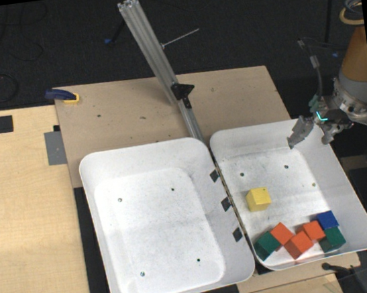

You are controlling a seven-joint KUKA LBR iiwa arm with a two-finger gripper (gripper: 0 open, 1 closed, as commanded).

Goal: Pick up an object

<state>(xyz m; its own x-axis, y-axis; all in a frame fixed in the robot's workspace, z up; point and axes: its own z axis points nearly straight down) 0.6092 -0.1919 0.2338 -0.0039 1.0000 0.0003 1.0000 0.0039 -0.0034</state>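
The yellow cube (258, 198) looks like the easiest grab: it sits alone in the right bin (276, 153), below and to the left of the pincer (314, 128), well apart from it. The rest huddle further down, touching each other: two orange blocks (282, 233) (305, 238), two green ones (267, 244) (332, 241) and one blue (326, 220), so six objects total. The pincer hangs over the bin's upper right rim with its fingers spread and nothing between them, so I'd say we're at the approach step. Next move: swing in over a block, drop down, close. Left bin (157, 220) sits further left on the surface (131, 112).
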